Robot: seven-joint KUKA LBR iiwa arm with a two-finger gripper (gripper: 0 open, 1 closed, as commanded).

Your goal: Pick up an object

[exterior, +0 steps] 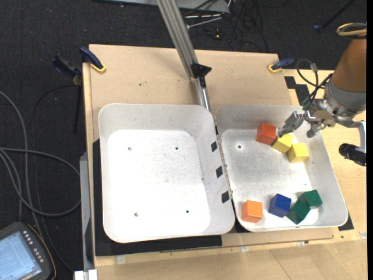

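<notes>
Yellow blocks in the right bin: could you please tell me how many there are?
2, lying close together near the bin's far right side: one yellow block just under the gripper, beside the red block; the other just right of it.

Seven small blocks lie in the right white bin (326,174): a red-orange cube (266,133) and two touching yellow cubes (291,147) near its far edge, an orange cube (252,210), blue cube (280,205) and two green cubes (305,205) along its near edge.

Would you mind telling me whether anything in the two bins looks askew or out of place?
Nothing is spilled or damaged. All the blocks lie in the right bin, scattered at odd angles; two dark green blocks crowd together against its lower right wall.
</notes>
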